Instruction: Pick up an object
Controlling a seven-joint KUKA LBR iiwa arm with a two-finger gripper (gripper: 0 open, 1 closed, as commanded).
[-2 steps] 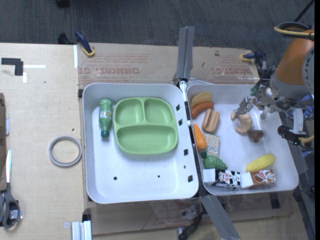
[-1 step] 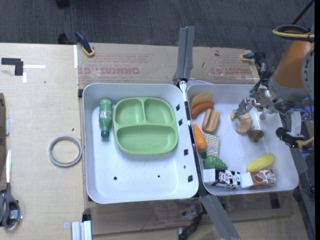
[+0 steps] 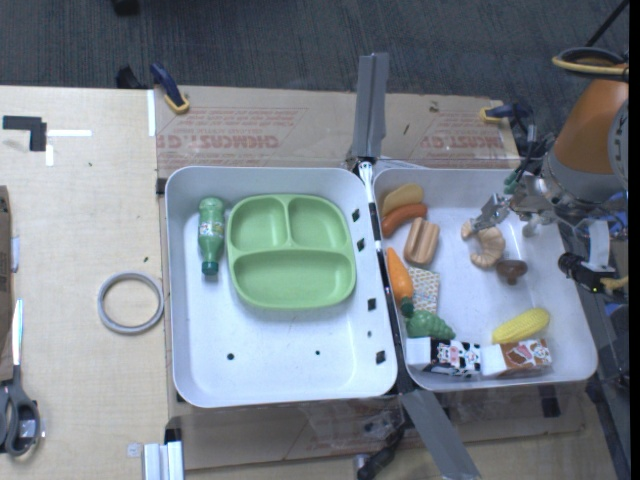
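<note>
**Croissant under the gripper, right bin**

Croissant [image 3: 488, 246], tan and plastic, lies in the upper middle of the right white bin [image 3: 570, 313], with the two-finger gripper [image 3: 497, 211] just above it; whether the jaws are open or closed around anything cannot be told from this slant.

From the left: a pale wooden bench [image 3: 75, 228] bears one roll of clear tape [image 3: 131, 301] and one pair of scissors [image 3: 19, 413] at the edge. Dark carpet [image 3: 300, 18] runs behind. Brown cardboard [image 3: 260, 128] lies under the bins, held by two blue clamps [image 3: 170, 86]. The left white bin [image 3: 270, 368] holds one green toy bottle [image 3: 210, 234] beside one green three-compartment plate [image 3: 291, 250].

The right bin holds one hot dog [image 3: 421, 241], one carrot [image 3: 399, 275], one corn cob [image 3: 521, 324], one small brown mushroom [image 3: 512, 269] and one cow-print carton [image 3: 456, 356].
</note>
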